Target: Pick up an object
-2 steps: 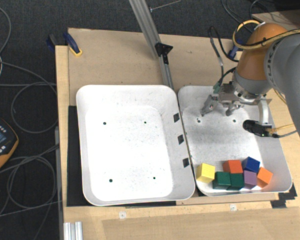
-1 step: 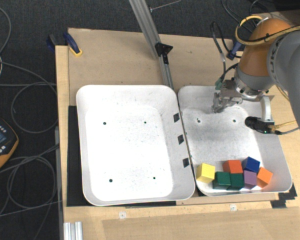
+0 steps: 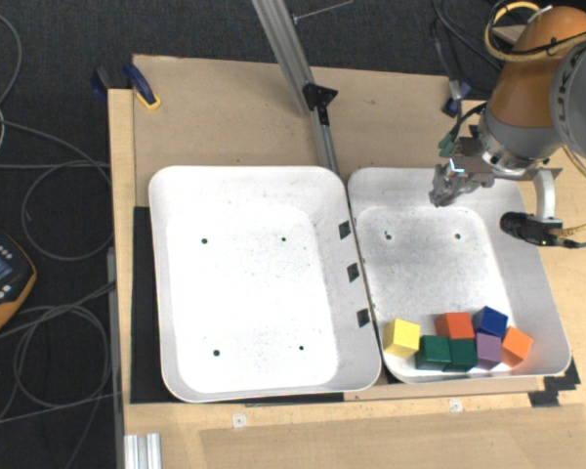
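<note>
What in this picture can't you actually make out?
- Gripper, camera view: small and dark under the arm's wrist, so its state is unreadable.
- Green blocks: one long block or two side by side, too small to tell.
- Blue block: lower part hidden behind the purple block.
- Arm: cut off by the right edge.

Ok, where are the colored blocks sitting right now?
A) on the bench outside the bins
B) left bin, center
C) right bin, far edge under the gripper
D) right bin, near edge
D: the colored blocks cluster along the near edge of the right bin, while the gripper sits over its far edge.
</note>
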Available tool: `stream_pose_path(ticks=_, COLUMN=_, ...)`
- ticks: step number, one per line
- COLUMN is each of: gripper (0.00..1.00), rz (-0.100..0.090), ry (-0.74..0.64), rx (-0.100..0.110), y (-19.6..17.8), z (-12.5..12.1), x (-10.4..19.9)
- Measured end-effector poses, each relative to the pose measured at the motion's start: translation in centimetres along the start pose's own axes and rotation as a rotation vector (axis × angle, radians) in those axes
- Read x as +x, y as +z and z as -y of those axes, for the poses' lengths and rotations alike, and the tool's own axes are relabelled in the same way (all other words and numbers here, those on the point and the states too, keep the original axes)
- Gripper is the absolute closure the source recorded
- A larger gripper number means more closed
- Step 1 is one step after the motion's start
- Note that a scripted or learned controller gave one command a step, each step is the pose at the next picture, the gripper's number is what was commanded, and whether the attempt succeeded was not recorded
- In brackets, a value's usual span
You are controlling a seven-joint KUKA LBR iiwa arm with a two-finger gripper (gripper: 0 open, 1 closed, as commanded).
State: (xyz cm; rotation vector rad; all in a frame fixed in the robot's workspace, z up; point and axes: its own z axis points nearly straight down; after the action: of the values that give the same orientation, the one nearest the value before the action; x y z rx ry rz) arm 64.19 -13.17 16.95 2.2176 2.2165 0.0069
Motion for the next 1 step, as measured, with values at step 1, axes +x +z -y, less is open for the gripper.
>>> stream_pose_path(ticks=1, gripper=1.00, rz=0.001, ry=-0.002, rx=-0.002, y=-6.57, z=-0.41, x=-0.02)
